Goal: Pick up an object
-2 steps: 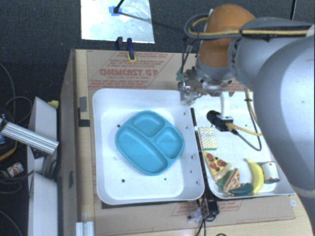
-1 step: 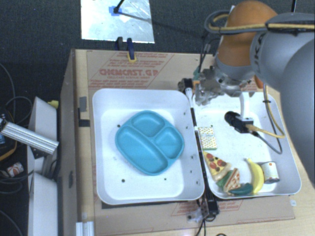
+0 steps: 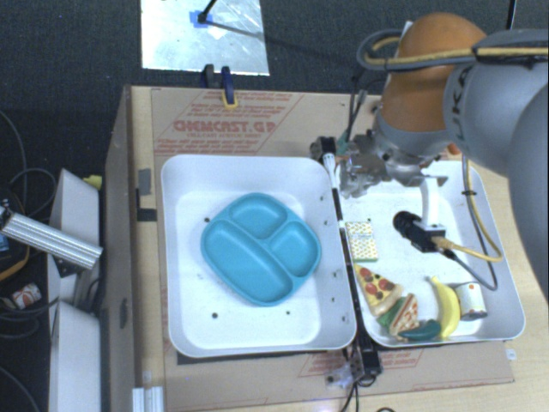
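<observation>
Several toys lie at six o'clock from my gripper (image 3: 353, 181), the patterned card (image 3: 361, 239) nearest, lengthwise twelve-to-six; whether I hold anything, I cannot tell.

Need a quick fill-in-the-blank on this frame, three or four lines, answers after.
1. The blue divided plate lies in the ____ bin.
2. The banana is coloured ____.
3. The pizza slice lies in the ____ bin.
4. The gripper sits over the ____ between the bins.

Missing words: left; yellow; right; divider
</observation>
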You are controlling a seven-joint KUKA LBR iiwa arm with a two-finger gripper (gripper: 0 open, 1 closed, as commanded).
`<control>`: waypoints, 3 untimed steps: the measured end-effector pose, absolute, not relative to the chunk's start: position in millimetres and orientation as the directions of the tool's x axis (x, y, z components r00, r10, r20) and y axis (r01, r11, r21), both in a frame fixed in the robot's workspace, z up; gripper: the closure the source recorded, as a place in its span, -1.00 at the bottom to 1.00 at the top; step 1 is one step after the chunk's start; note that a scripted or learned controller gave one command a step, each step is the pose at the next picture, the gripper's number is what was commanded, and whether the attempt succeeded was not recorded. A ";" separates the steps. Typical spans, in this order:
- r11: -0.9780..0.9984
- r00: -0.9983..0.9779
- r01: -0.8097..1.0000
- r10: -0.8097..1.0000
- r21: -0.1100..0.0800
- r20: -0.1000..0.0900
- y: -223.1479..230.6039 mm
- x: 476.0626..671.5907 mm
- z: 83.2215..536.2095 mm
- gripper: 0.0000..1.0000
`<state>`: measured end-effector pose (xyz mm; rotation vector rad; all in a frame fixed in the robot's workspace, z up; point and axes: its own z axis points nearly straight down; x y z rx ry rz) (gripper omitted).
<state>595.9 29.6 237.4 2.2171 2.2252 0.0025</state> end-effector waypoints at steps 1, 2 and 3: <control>0.001 -0.001 1.000 1.000 0.002 0.000 6.1 606.7 231.3 1.00; 0.001 -0.001 1.000 1.000 0.002 -0.001 -62.9 647.7 214.9 1.00; 0.004 -0.004 1.000 1.000 0.001 0.001 -12.5 624.1 184.2 1.00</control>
